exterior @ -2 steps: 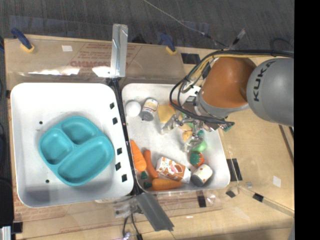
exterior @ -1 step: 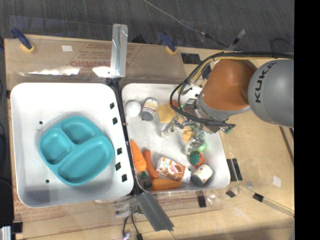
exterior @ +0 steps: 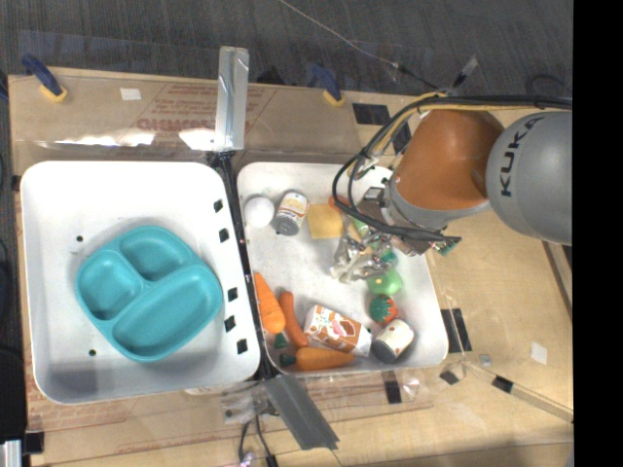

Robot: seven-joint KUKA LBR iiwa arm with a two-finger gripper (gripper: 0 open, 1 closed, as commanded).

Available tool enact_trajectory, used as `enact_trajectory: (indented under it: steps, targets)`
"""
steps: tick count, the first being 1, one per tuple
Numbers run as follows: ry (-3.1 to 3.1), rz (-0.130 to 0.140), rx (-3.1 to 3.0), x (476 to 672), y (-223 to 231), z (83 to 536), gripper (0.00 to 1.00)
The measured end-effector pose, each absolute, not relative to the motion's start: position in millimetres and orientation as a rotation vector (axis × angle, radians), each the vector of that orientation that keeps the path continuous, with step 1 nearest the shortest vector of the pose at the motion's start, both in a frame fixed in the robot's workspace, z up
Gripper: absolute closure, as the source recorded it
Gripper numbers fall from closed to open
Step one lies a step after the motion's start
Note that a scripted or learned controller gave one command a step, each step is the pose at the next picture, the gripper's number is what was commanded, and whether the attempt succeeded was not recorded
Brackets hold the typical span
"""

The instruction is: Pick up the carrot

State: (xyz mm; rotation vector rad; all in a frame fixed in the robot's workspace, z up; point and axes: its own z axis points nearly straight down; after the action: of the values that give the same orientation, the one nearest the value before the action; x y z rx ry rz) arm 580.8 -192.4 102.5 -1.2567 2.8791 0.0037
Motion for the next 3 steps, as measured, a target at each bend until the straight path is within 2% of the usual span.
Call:
enact_trajectory:
  steps: [1,2,3]
  targets:
    - [2.893,-0.012,-1.195,659.8,-179.0,249.6,1.00]
    - [2.661,0.009,-1.675,656.4,-187.1,151.8,1.00]
    - [1.836,0.008,-2.549,624.5,-202.0,110.2,1.00]
